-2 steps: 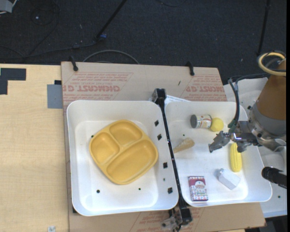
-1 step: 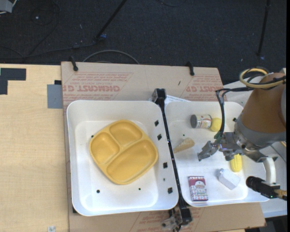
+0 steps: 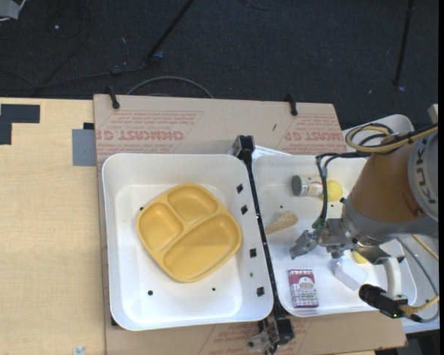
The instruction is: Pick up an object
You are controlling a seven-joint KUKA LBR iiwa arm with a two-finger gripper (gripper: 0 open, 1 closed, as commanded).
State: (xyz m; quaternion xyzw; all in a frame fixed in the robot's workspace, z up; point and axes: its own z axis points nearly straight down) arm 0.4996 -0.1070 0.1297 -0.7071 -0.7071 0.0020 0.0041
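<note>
Claw [image 3: 308, 244] low in right bin [image 3: 281, 287]

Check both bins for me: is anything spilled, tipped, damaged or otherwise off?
Nothing looks spilled or broken. The yellow divided plate lies flat but skewed in the left bin. In the right bin, a small bottle lies on its side, and a red and white box lies flat near the front rim. The hand is low over that bin.
</note>
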